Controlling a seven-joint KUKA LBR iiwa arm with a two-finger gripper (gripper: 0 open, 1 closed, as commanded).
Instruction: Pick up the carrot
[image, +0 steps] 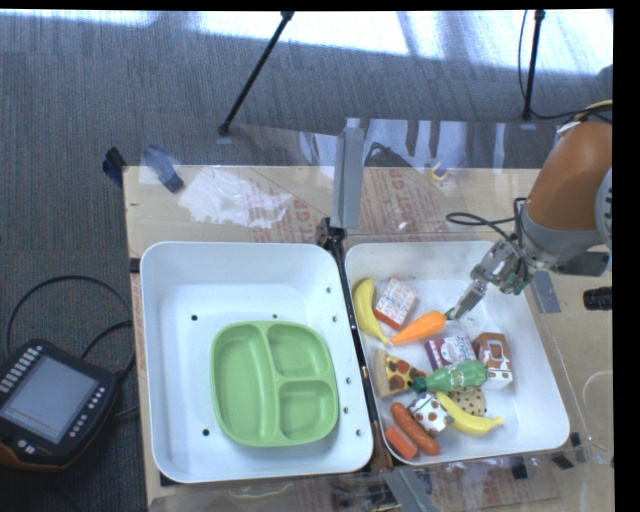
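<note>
1. Jaws (462, 306): low in the right bin (556, 400), tips angled down-left. Too small and blurred to tell whether open or shut; nothing visibly held.
2. Carrot (420, 326): lies on the bin floor just left of the jaw tips, thick end toward them, tapered end pointing down-left. Touching or a hair apart, can't tell which.
3. Close neighbours: red-and-white carton (395, 301) just up-left of the carrot; banana (366, 310) left of that, along the bin's left wall; small dark-red box (450, 351) just below the carrot; brown-and-white box (494, 358) right of it.
4. Further down: pizza slice (398, 373), green bottle (455, 377) lying on its side, second banana (470, 416), two sausages (410, 432), a small white spotted piece (430, 411) between them. Items overlap here, edges are hard to separate.
5. Left bin (165, 290) carries a green divided plate (272, 382).
6. Arm's orange band (572, 185) is cut off at the frame's right.
7. Off the tabletop (140, 220), a pendant (48, 400) sits on the floor at lower left.
</note>
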